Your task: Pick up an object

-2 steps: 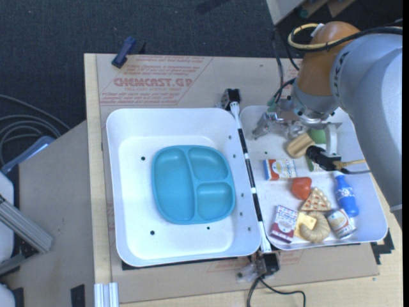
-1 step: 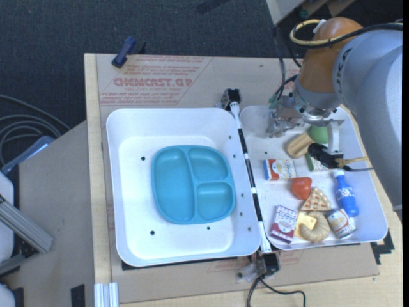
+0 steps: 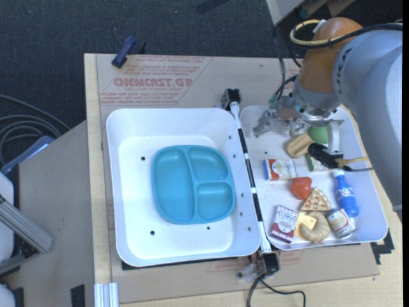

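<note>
Objects (image 3: 311, 197) lie scattered in the right bin (image 3: 369, 232): a bun, tomato, waffle, blue bottle. The gripper (image 3: 285, 121) hangs over that bin's far end; its grip state cannot be told. A blue tray (image 3: 192, 183) sits in the left bin (image 3: 128, 139).

I count two white bins (image 3: 121, 133) side by side — one blue divided plate (image 3: 193, 184) in the left one, and in the right one a blue bottle (image 3: 345, 195), one red tomato (image 3: 301, 187), one waffle slice (image 3: 315, 201), one bread roll (image 3: 298, 146) and two small cartons (image 3: 279, 169).
</note>
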`<state>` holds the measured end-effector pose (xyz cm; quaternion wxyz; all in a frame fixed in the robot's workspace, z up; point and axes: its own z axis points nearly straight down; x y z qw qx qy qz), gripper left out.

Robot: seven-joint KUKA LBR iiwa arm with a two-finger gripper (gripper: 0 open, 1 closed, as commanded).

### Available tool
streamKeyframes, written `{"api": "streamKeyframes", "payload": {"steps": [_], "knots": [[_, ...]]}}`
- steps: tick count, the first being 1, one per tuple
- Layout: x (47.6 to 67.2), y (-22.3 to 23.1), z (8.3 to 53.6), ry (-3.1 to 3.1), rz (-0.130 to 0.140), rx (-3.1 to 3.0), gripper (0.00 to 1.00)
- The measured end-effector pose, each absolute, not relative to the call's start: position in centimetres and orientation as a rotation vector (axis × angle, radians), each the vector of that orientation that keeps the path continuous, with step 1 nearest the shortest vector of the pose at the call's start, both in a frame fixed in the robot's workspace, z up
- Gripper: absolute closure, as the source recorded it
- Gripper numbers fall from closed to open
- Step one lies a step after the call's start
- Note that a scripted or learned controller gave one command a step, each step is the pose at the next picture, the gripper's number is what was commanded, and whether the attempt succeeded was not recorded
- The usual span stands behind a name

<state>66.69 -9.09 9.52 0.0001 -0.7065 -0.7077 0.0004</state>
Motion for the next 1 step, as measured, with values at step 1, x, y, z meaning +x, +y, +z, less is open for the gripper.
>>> {"api": "streamKeyframes", "payload": {"steps": [1], "knots": [[66.76, -9.07, 10.58, -2.225, -0.001, -2.221, 1.00]]}}
